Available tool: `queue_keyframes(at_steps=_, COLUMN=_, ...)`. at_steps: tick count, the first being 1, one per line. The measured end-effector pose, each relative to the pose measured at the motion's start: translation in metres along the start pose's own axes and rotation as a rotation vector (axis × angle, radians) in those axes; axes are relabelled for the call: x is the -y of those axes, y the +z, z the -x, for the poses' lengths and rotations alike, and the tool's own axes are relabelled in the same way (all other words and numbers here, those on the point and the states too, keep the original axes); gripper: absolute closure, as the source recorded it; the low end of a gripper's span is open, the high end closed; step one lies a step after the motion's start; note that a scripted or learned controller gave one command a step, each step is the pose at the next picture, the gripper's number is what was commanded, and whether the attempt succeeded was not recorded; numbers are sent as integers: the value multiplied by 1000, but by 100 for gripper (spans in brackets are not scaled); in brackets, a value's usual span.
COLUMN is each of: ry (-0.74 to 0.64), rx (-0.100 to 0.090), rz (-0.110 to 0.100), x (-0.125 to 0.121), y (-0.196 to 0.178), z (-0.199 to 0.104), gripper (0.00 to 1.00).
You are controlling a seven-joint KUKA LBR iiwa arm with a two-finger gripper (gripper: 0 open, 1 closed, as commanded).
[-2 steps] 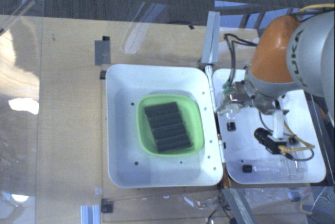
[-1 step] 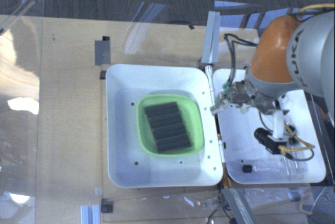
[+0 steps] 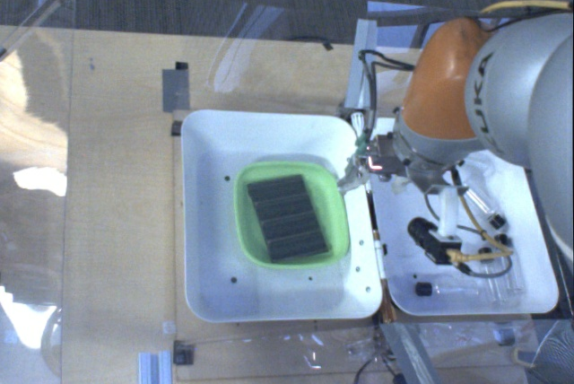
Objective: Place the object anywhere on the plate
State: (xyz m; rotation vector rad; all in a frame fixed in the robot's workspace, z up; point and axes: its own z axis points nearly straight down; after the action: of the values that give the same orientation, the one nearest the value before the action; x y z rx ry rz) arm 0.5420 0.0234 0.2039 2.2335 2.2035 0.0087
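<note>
Ridged block (image 3: 287, 218) on green plate (image 3: 243, 221).
I observed the dark block lying flat in the plate, left bin (image 3: 206, 270); the gripper (image 3: 356, 169) stood at the plate's right rim, apart from the block; its opening I could not tell.

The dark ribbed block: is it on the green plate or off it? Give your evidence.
On it. The dark ribbed block lies flat within the rim of the green plate, in the left bin.

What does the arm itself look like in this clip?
The arm is bulky, rounded, glossy grey, with dark KUKA lettering and a domed orange band above the wrist. A yellow cable arcs over it. The gripper is small, metallic, with a red light.
</note>
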Motion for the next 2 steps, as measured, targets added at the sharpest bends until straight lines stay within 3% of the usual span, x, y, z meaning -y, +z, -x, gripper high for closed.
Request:
queue_keyframes(at_steps=1, ry=-26, rx=1, rz=-2, x=10, y=19, z=65, gripper=0)
queue_keyframes(at_steps=2, ry=-42, rx=1, rz=-1, x=48, y=-19, z=104, gripper=0)
